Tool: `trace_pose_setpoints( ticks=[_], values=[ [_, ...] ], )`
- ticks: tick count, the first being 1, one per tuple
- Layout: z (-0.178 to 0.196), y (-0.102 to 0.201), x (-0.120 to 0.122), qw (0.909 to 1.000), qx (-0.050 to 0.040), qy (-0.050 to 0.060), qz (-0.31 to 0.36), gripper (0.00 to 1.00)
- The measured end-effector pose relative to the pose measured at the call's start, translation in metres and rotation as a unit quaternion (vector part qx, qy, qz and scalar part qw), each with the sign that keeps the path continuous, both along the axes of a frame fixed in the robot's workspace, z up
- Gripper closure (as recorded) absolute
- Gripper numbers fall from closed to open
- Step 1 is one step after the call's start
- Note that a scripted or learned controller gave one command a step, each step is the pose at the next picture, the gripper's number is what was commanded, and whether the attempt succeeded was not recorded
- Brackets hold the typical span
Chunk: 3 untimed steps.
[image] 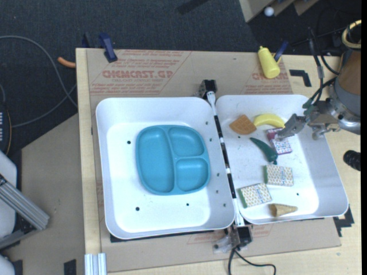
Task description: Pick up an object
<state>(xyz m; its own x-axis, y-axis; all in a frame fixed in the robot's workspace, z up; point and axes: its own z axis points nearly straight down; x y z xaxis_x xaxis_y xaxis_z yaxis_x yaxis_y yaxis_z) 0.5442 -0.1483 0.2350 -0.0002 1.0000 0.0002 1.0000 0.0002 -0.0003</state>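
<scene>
Pink packet [282,147] lies in the right bin [327,176], below the banana [269,120], right under the gripper [285,132]; its long axis runs up-down. Whether the gripper is wide or narrow, I cannot tell.

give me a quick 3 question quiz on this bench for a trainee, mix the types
1. True or false: the blue divided plate lies in the same bin as the banana.
2. Multiple choice: what lies nearest the tool? A) the small pink packet B) the blue clamp C) the blue divided plate
3. Fill in: on the cardboard beyond the right bin stands a yellow ____.

Key: 1 false, the plate is in the left bin, the banana in the right one. 2 A. 3 bottle.
</scene>
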Motion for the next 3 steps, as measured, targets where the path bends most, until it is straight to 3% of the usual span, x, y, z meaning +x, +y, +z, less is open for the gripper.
trace_pose_setpoints(
  ticks=[1, 2, 3],
  values=[
    [-0.122, -0.006, 0.032, 1.0000, 0.0008, 0.003, 0.000, 0.00],
    [-0.145, 0.019, 0.022, 1.0000, -0.0042, -0.006, -0.001, 0.00],
    [-0.134, 0.018, 0.023, 0.9999, -0.0049, -0.009, -0.001, 1.00]
  ],
)
